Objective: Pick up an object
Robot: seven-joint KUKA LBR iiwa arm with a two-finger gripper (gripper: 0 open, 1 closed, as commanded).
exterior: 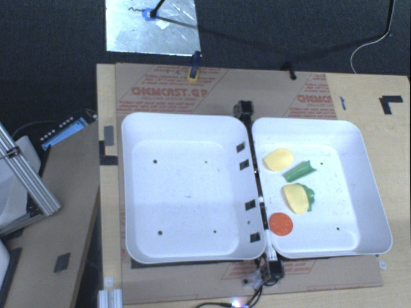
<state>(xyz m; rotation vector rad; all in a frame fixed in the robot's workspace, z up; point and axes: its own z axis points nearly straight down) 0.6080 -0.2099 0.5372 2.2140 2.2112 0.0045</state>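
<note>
Plastic bins on a wood bench

Smooth white bins [186, 124] are lying on matt bench [359, 85]; foil sheet [152, 18] is gleaming.

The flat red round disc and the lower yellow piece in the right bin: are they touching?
Apart. The camera view shows a strip of white bin floor between the flat red round disc and the lower yellow piece.

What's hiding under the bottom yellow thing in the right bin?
A green piece pokes out from under the lower yellow piece on its right side. How far the green goes underneath is covered, so that part cannot be seen. Both lie in the right bin.
</note>
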